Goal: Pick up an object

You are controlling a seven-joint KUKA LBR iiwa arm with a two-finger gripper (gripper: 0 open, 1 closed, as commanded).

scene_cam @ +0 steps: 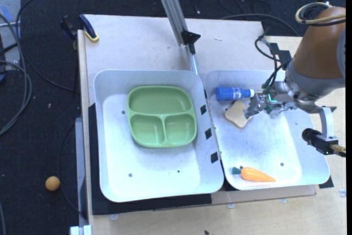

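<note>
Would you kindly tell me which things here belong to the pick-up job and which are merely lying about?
Belonging to the job:
- two-finger gripper
- blue bottle with a white cap
- tan bread-shaped slice
- orange toy carrot
- right-hand white bin

Lying about:
- green three-compartment plastic plate
- left-hand white bin
- small orange ball on the floor

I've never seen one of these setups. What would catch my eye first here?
Probably the green divided plate, alone in the left bin. Next, the grey and orange arm reaching from the right, its gripper over the right bin near a blue bottle and a tan slice; an orange carrot lies at the front.
</note>
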